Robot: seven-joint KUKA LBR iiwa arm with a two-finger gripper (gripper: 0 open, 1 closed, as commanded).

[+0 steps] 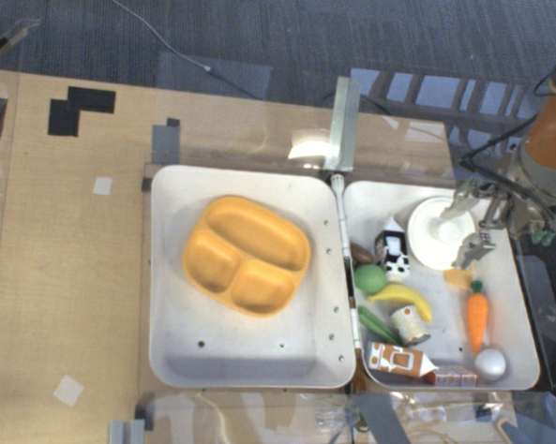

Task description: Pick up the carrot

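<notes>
The carrot [477,317], orange with a green top, lies lengthwise near the right wall of the right bin [522,306], between a yellow cheese wedge and a white egg. My gripper [476,230] hangs over the upper right part of that bin, above the edge of a white plate [435,237] and a short way up-frame from the carrot. Its two fingers [480,247] point down with a gap between them and nothing held.
The right bin also holds a cow figure [394,253], a green lime [370,278], a banana [403,299], a small can [409,324], a green pepper [375,324], a carton [399,361] and an egg [489,363]. An orange divided tray [246,254] sits in the left bin [171,351].
</notes>
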